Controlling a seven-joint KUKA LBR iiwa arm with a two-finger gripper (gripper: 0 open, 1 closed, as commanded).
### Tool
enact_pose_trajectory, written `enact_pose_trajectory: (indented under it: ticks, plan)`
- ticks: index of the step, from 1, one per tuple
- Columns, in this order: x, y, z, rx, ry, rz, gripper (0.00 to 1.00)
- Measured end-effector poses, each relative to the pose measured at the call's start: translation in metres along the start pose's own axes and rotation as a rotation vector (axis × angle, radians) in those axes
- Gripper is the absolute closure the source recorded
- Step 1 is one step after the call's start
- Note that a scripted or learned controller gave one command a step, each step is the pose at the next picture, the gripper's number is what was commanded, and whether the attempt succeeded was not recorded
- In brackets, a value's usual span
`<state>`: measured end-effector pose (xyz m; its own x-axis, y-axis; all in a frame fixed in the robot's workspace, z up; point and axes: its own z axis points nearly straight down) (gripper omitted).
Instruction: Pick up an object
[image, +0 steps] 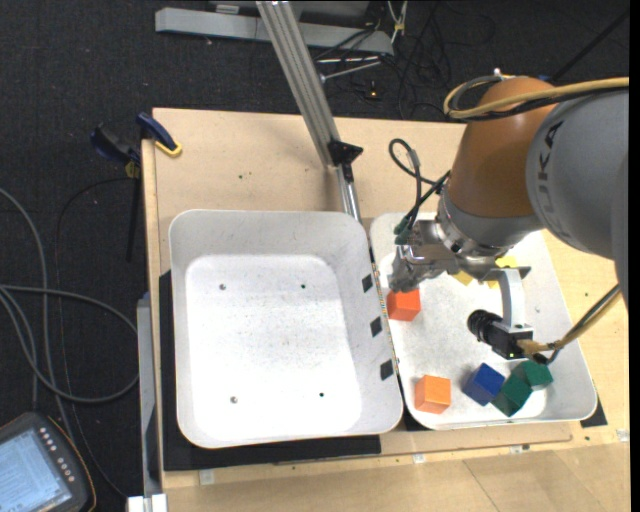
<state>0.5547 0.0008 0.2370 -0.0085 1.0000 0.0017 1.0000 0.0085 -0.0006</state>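
My gripper (405, 279) reaches down into the left part of the right bin (575, 398), under the orange band of the arm. A red-orange block (403, 305) lies directly at its tip, close to the bin's left wall. The gripper's body hides whether they touch. Toward the front of the same bin sit an orange block (433, 392), a blue block (486, 383) and a green block (522, 387); the blue and green ones are pressed together. A yellow piece (500, 267) peeks out from under the arm.
The left bin (185, 300) stands beside the right one, their rims meeting. A slanted metal pole (305, 85) crosses the back of the bench. A black cylinder on a white bracket (490, 329) hangs off the arm over the right bin. A blue clamp (118, 146) sits at the bench's back left corner.
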Motion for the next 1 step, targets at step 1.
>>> enact_pose_trajectory:
  ticks: [1]
  plan:
    - [0.0548, -0.0010, -0.0063, 0.000, 0.000, -0.001, 1.00]
